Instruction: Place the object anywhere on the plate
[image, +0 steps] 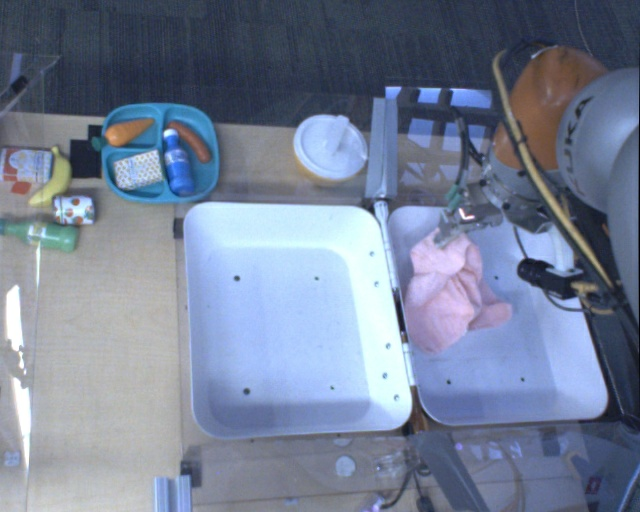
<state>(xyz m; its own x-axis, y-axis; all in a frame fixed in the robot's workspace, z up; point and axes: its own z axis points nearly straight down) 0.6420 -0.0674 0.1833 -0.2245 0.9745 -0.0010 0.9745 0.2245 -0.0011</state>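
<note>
Camera view from above shows two white bins side by side on the bench. The left bin (285, 310) has a bare floor; the right bin (530, 385) holds a crumpled pink cloth (450, 290), lying toward its left wall and upper half. The gripper (452, 222) hangs at the cloth's upper edge, near the top-left corner of the right bin, with a peak of the fabric rising to meet it. Whether the claw is spread or pressed together cannot be told from this angle, so a hold on the cloth cannot be claimed.

Beyond the top edge of the left bin, on the bench, sits a blue divided plate (205, 135) with toy food in its compartments, and just above the seam between the bins stands a round white lidded cup (330, 148). A banana (55, 178), a small can (73, 209) and a green bottle (40, 235) lie by the bench's left edge.

The step in hand looks like securing the cloth before any carry. To do it well, the claw should bite deep into a thick fold, not a thin rim, since soft fabric slips and trails. Lifting straight up until the hanging part clears the bin wall would help, as would a path that passes clear of the cup. The task is at an early stage.
</note>
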